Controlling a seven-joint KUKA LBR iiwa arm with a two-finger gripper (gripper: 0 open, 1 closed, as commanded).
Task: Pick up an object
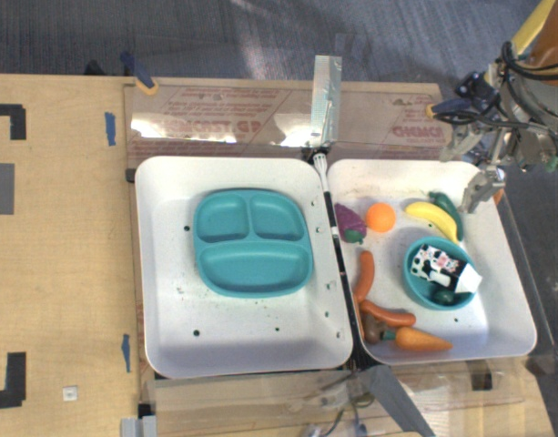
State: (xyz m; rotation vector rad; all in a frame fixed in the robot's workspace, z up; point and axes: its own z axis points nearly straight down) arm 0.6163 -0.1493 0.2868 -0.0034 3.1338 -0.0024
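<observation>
The right bin (506, 330) holds a yellow banana (430, 216) with a green piece (448, 207) beside it. Also in it are an orange ball (380, 218), a purple eggplant (350, 222), a reddish sausage (365, 275), a second sausage (389, 315) and an orange carrot (421, 340). A teal bowl (419, 280) in this bin carries a black-and-white patterned toy (445, 267). My gripper (483, 189) hangs over the bin's back right corner, just right of the banana and above the bowl, with nothing seen in it.
The left bin (160, 317) carries a teal divided plate (252, 242). A ridge (333, 244) separates the two bins. A clear panel and a metal post (325, 98) stand behind them. The arm's wrist and cables (515, 98) crowd the upper right.
</observation>
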